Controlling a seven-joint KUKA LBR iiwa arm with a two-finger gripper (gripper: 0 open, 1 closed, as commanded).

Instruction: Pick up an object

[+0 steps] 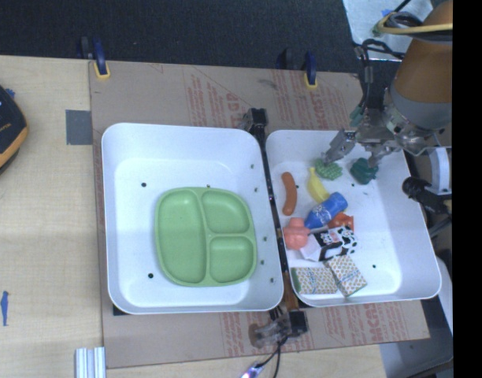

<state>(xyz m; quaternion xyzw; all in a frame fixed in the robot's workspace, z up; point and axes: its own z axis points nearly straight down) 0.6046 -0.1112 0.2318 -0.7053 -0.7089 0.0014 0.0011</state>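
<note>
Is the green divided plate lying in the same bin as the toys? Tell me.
No: the green divided plate lies alone in the left bin, while the toys sit clustered in the right bin.

Pale wood-grain bench ran across the lower view, lit evenly from above. A brown cardboard sheet lay over it, held at its far edge by blue-handled clamps. Grey tape square sat on the wood just left of the cardboard. Behind the bench, dark carpeted floor. A pale sheet lay on that floor at upper right.
</note>
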